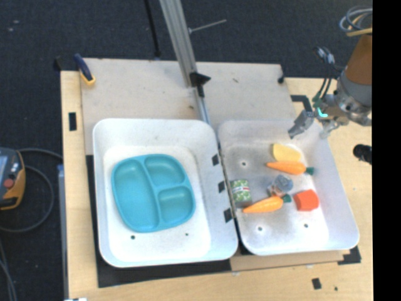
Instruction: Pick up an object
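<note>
Above the right bin's [338, 187] far edge the gripper [313, 123] hangs with fingers apart and nothing between them — for a clean pick, drop straight onto the lone red block [306, 200], clear of the carrots [287, 166] and bin wall.

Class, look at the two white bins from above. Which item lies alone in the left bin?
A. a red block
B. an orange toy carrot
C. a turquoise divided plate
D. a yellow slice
C: the turquoise divided plate lies by itself in the left bin, while the toy carrots, red block and yellow slice all sit in the right bin.
</note>
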